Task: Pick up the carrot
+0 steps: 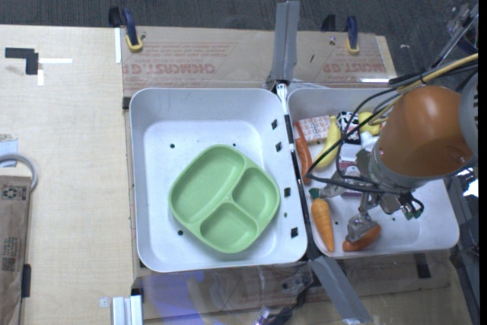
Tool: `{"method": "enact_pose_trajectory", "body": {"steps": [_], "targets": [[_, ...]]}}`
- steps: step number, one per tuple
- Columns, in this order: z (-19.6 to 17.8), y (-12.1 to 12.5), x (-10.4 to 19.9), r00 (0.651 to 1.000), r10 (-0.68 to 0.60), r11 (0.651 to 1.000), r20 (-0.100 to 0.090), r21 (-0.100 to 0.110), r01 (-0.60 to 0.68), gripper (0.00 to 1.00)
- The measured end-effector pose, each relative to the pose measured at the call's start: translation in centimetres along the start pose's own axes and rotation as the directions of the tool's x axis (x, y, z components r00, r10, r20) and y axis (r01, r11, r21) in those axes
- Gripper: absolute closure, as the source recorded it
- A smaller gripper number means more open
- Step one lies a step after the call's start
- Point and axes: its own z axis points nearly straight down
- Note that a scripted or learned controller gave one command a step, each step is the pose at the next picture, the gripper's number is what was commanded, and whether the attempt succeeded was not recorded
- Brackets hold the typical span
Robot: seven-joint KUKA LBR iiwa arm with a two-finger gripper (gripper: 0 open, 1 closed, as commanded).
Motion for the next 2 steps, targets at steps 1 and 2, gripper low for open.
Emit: {"method": "enact_pose_trajectory", "body": {"steps": [1, 2], "targets": [[-0.6, 0.0, -0.1, 1.000, 0.006, 1.000, -0.001, -0.004, -0.006, 1.00], [-10.0, 0.0, -2.4, 0.995, 0.101, 0.995, 0.000, 0.000, -0.101, 1.00]]}}
